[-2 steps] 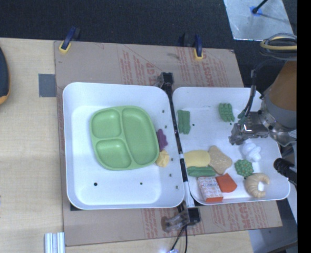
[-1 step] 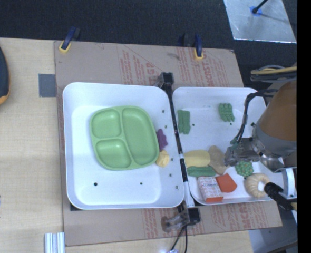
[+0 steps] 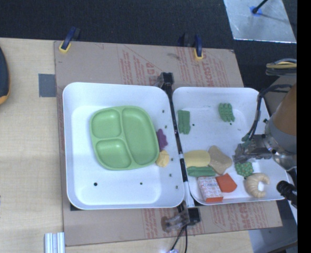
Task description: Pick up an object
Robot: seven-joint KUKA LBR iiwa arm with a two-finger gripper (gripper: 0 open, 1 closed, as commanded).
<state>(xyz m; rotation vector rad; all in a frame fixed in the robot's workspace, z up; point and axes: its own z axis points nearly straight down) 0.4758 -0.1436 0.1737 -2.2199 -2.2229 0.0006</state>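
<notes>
Green broccoli piece (image 3: 244, 168) just below the claw (image 3: 249, 153), right bin (image 3: 208, 96).

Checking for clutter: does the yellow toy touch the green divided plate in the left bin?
Touching: the camera view shows the yellow toy pressed against the green divided plate's lower right rim, no gap.

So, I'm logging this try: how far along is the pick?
Nothing looks picked yet. The gripper sits low at the right white bin's right side, just above the small green bumpy piece. That piece and the tan croissant-shaped toy lie on the bin floor. Grasping and lifting remain.
</notes>
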